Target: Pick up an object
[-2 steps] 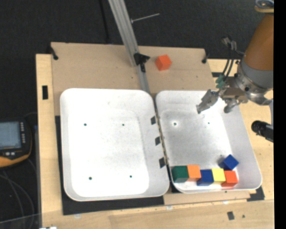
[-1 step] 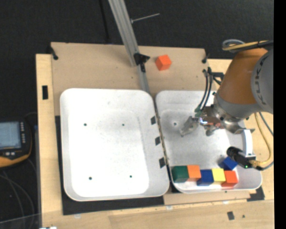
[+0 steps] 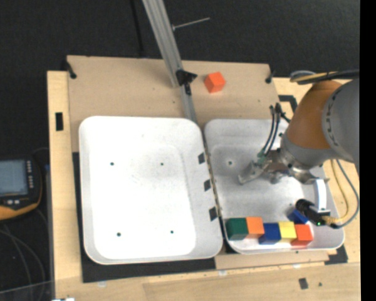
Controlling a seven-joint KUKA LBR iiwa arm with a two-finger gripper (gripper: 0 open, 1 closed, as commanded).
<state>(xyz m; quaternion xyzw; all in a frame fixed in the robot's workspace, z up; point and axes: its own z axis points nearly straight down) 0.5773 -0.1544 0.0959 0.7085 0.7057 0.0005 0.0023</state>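
Several coloured blocks lie in a row along the near edge of the right bin [image 3: 238,137]: a green block [image 3: 237,228], an orange block [image 3: 255,225], a blue block [image 3: 270,232], a yellow block [image 3: 287,231] and a red-orange block [image 3: 303,232]. A dark blue piece [image 3: 299,216] lies just behind them. My gripper [image 3: 249,175] hangs over the middle of the right bin, its fingers pointing left, well above and behind the row. Nothing shows between its fingers.
The left bin [image 3: 144,187] lies beside the right one. An orange cube [image 3: 214,82] rests on the brown board behind the bins. A slanted metal pole [image 3: 166,36] rises from the board. A handheld device [image 3: 9,184] lies at the far left.
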